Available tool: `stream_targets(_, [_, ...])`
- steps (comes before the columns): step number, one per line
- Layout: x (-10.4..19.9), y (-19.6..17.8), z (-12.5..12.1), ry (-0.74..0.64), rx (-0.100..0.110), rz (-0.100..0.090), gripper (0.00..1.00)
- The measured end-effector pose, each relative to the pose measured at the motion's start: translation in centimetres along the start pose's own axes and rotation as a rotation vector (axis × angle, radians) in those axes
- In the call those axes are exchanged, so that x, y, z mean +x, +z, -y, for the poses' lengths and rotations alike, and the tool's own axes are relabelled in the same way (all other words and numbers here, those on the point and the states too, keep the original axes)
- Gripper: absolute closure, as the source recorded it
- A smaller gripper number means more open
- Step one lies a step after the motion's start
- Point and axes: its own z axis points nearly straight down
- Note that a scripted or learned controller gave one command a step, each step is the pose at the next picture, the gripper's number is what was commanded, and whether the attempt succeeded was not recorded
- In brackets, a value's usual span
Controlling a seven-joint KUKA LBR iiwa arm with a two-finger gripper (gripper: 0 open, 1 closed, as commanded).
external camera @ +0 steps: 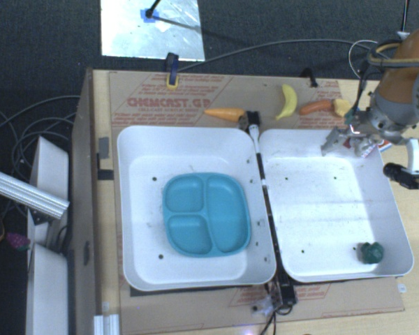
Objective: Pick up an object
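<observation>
A small dark green object (369, 252) lies in the near right corner of the right bin (335, 208). My gripper (349, 144) hangs over that bin's far right corner, well away from the green object. Its fingers stand open with nothing between them. The grey arm with its orange band (405, 68) comes in from the right edge.
The left bin (143, 187) holds a blue divided plate (206, 213). On the cardboard behind the bins lie a carrot (223, 114), a yellow banana (288, 101), an orange piece (315, 107) and a small yellow piece (342, 107). Cables run behind the bench.
</observation>
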Motion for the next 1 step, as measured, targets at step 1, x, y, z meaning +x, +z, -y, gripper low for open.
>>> stream_targets(1, [4.74, -3.85, -0.14, -0.001, -0.016, 0.013, 0.00])
